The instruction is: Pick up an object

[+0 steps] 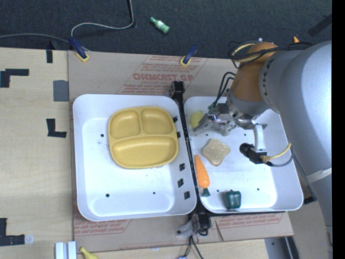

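Two shallow white bins side by side on a cardboard-covered bench. In the left bin (86, 161), a yellow divided plate (143, 136), lying flat toward the far half. In the right bin (280, 190), four loose things: a yellow piece (197, 117) at the far left corner, a pale tan bread-shaped slice (215, 152) near the middle, an orange carrot (201, 172) along the left wall, and a dark green pepper (232, 199) close to the near edge.

Grey arm reaching in from the right, orange band above the wrist, gripper (211, 121) down low over the far left part of the right bin. Jaw state impossible to read here, the metal parts too cluttered and small. Yellow piece just left of the gripper tip, perhaps touching it, though hard to be sure. Bread-shaped slice just nearward of the gripper, apart from it. Carrot and pepper well apart from the gripper, toward the near side. Nothing visibly held.

Beyond the bench, on dark floor, a small green object (160, 25) and a grey cable (102, 26).
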Controlling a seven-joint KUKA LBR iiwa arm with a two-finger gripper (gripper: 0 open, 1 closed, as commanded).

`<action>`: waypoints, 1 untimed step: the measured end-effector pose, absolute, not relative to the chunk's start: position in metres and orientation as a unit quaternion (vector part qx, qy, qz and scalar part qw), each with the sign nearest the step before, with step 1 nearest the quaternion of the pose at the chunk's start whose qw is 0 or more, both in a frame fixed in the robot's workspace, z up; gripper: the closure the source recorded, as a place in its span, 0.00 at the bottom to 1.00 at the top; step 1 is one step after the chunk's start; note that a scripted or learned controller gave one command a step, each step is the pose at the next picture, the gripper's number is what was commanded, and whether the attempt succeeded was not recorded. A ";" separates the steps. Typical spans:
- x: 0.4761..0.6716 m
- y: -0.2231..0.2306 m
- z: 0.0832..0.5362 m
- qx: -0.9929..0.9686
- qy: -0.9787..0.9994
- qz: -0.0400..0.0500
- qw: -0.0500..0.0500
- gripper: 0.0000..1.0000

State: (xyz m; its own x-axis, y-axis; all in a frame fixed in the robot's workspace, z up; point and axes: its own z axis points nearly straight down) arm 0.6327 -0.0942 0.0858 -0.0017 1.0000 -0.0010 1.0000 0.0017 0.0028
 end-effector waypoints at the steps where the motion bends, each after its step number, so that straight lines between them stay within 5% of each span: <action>1: 0.669 -0.093 0.085 0.707 0.708 0.001 0.001 0.00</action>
